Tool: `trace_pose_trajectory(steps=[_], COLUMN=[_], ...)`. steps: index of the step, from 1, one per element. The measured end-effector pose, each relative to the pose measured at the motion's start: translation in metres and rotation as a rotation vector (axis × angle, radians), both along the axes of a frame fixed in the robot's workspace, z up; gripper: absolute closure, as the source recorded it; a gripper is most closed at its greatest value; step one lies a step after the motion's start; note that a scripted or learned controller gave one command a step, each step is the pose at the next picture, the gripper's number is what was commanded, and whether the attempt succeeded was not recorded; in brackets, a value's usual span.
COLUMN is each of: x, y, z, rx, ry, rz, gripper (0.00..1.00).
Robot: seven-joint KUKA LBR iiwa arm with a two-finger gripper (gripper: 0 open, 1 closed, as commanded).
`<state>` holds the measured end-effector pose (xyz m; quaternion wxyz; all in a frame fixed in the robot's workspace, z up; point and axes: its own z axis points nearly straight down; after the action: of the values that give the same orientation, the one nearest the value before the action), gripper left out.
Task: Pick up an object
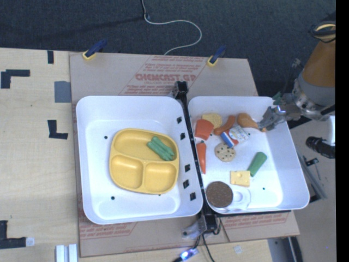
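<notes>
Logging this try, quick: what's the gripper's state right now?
Gripper: cannot be told; it sits at the right bin's upper right edge, near the drumstick.

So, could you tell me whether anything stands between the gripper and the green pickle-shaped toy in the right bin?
Nothing visible does. The gripper is over the right white bin's far right edge, and bare bin floor lies between it and the green pickle-shaped toy. The brown drumstick toy lies beside the gripper, off that line.
</notes>
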<state>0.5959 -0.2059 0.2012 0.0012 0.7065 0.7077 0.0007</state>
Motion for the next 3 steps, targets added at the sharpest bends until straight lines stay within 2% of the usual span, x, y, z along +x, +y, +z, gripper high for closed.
trace_pose_trajectory(steps=[1, 3], x=[0.001, 0.014], y=[0.001, 0.098], z=[0.024, 0.031], rx=[0.001, 0.002], ry=[0.002, 0.003], rz=[0.000, 0.004], gripper=[1.00, 1.00])
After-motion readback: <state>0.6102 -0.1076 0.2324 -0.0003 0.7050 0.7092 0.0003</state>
